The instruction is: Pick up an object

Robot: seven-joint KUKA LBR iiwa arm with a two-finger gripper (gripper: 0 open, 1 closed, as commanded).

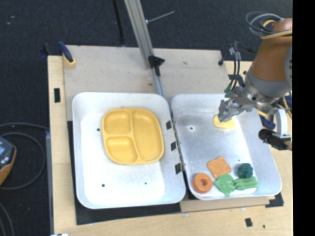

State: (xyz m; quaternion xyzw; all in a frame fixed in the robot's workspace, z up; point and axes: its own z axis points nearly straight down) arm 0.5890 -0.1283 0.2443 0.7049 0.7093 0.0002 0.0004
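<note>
My gripper (225,115) hangs low over the right bin (206,141), near its far right part, directly above a small pale yellow piece (225,123) lying on the bin floor. Its tips come down right at that piece's upper edge. Near the bin's front edge lie an orange ring (202,182), an orange flat piece (219,166), a light green piece (225,184) with a second green piece (245,183) beside it, and a dark green lump (244,170).
The left bin (88,181) holds a yellow divided plate (133,135). A metal pole (142,33) slants up from between the bins at the back. The arm's grey and orange body (270,63) overhangs the right bin's far right corner.
</note>
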